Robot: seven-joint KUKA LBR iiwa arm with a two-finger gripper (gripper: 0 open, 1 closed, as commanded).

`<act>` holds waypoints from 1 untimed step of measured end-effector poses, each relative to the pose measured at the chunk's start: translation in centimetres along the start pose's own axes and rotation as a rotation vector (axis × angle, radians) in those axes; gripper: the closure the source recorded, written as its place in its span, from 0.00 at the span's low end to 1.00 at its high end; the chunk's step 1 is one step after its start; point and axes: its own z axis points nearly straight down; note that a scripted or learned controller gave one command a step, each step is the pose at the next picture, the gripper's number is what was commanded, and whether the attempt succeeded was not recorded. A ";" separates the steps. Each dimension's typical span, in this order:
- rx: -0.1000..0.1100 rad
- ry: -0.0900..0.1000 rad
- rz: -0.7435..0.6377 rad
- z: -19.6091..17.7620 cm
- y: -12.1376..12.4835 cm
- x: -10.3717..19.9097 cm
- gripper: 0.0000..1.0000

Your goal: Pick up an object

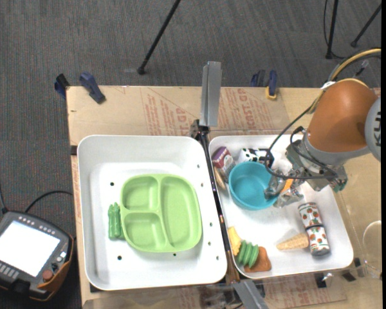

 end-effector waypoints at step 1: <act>0.030 -0.041 -0.063 -13.9 2.0 -0.7 1.00</act>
